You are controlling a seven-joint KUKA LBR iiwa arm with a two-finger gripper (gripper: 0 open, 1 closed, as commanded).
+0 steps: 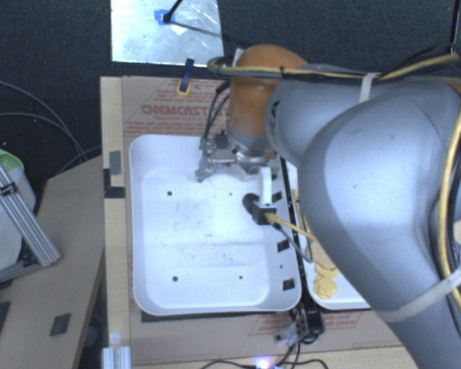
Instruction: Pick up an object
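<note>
My gripper (206, 167) hangs over the far edge of the left white bin (150, 302), just inside its back wall and low above the floor. The orange wrist band (250, 91) sits right above it. I cannot make out any object at the gripper's tip. Pale yellow objects (324, 281) lie in the right bin (346, 304), near its front left corner. The grey arm (369, 183) hides most of that bin.
A black fitting with a yellow cable (255, 206) hangs from the arm over the left bin's right side. The bins rest on a cardboard sheet (161, 108). A foil-like square (165, 21) lies beyond it, and a metal frame (15, 206) stands at left.
</note>
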